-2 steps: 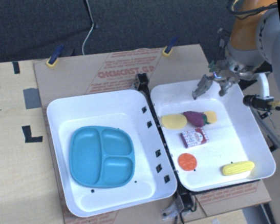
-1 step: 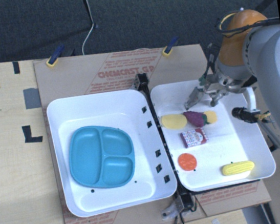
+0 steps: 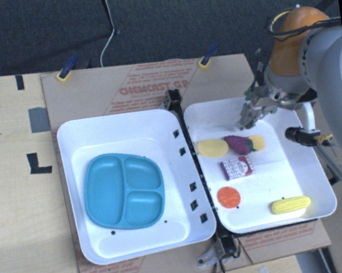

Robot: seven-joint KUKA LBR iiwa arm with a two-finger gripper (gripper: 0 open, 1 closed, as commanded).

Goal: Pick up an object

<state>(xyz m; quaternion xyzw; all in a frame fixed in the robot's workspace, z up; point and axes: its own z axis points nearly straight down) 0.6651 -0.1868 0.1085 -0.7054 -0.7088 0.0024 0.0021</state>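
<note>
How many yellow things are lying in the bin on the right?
3: a yellow oval piece by the divider, a small yellow piece just right of the purple item, and a corn cob near the front edge.

Grey arm [image 3: 332, 72] with orange band [image 3: 293, 40], metallic wrist.

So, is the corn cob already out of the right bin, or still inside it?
Still inside. The corn cob lies flat on the right bin's floor near its front edge, apart from the gripper.

Wooden bench [image 3: 16, 205]; cardboard sheet [image 3: 145, 86]; 2 white bins [image 3: 70, 140] side by side
</note>
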